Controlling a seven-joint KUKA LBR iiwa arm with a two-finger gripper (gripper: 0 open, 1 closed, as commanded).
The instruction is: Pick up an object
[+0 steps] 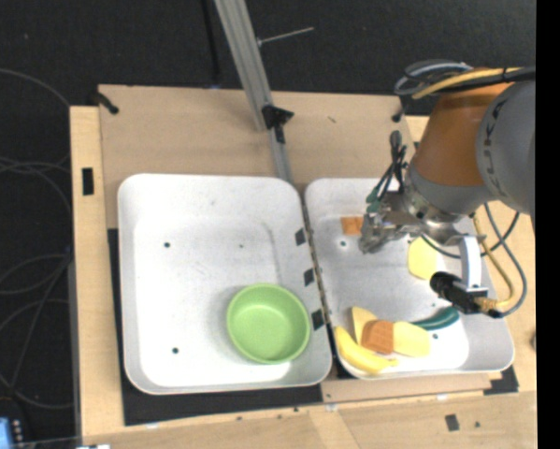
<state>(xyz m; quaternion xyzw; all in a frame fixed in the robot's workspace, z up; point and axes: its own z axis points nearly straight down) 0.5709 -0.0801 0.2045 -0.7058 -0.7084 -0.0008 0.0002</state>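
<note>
Wooden bench (pixel 195 129) bears two white bins (pixel 167 213)

Wooden bench (pixel 186 129), dark cabled floor (pixel 27 45)

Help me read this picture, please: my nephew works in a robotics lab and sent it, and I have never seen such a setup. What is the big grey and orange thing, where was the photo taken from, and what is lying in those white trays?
The photo comes from one camera fixed above a wooden bench, looking down at a slant. The grey and orange thing is a robot arm reaching in from the right. Its gripper, a small two-finger claw, hangs low over the right bin. I cannot tell whether it holds anything.

Two shallow white bins sit side by side. The left bin holds a green bowl. The right bin holds a small orange piece beside the gripper, a pale yellow item partly under the arm, and, at the front edge, a pile of yellow and orange objects. The metal pole behind the bins is a fixed part of the rig.
</note>
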